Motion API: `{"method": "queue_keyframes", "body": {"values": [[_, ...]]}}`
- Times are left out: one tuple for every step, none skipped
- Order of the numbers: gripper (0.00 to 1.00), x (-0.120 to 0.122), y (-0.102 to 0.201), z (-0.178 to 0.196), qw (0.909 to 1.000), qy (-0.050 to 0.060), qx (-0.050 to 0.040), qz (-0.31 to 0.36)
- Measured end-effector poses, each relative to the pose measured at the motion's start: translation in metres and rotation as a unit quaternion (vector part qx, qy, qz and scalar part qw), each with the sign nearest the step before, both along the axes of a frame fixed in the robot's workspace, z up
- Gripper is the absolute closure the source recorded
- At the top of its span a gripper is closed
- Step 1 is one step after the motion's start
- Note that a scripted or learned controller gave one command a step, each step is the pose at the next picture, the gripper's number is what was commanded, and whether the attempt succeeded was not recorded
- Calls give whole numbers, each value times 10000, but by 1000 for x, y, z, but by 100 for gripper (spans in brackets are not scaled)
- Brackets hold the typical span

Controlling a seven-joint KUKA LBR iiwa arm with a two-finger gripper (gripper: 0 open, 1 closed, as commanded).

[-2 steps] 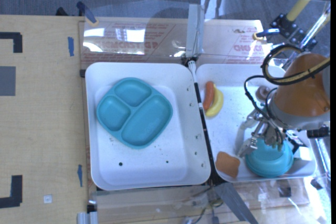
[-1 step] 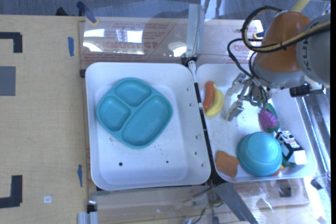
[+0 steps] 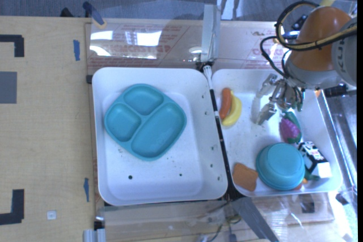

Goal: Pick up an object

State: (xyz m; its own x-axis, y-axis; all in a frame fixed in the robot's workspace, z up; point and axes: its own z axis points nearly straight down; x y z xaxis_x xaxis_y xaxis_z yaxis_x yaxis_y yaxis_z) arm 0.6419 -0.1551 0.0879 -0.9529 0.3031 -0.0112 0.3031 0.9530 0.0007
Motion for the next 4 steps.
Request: {"method": "queue_keyframes", "body": {"values": [[0,12,65,0,10000,10,16,88],[0,-82,5,1,9999,5,-3,168],[0,-136,15,2,9987,-1,9,505],[0,-92,-8,1,9787,-27,1,2051]]}}
